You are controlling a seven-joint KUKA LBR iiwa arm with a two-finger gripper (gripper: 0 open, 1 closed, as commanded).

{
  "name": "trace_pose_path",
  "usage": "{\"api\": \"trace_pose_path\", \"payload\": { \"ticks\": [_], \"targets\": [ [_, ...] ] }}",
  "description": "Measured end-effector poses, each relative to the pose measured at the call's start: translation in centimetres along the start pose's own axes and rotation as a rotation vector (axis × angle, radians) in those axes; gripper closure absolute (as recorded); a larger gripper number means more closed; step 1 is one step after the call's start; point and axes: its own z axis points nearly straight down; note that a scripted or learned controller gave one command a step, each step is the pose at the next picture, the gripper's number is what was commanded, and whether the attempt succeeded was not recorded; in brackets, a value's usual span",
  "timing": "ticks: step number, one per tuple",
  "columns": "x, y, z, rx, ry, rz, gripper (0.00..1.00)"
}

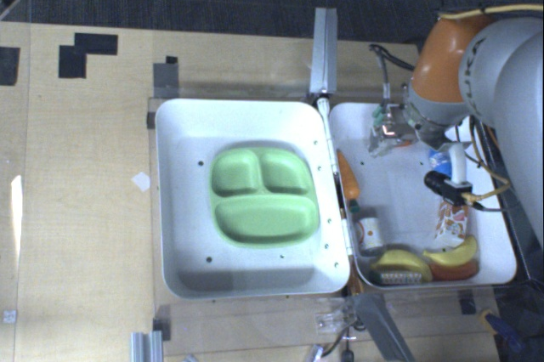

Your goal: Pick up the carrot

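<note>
Carrot (347, 178) lies in the right bin (501, 271), pressed along its left wall, probably where it slid to rest. Its long axis runs far to near, greener end nearer. My gripper (391, 129) hovers over the bin's far side, well apart; I cannot tell its opening.

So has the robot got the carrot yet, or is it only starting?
Only starting, it seems. Nothing looks done yet: the carrot lies in the right bin, against the wall next to the left bin. In hand: the gripper hangs over the far end of the right bin, apart from the carrot, with nothing seen between its fingers. Left: reach the carrot, grip it and lift it.
</note>
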Motion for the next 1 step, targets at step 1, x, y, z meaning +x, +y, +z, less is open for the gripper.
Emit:
{"api": "trace_pose_path", "payload": {
  "ticks": [1],
  "targets": [
    [1.43,-3.0,-7.32,0.004,-0.001,0.227,1.0]
  ]
}}
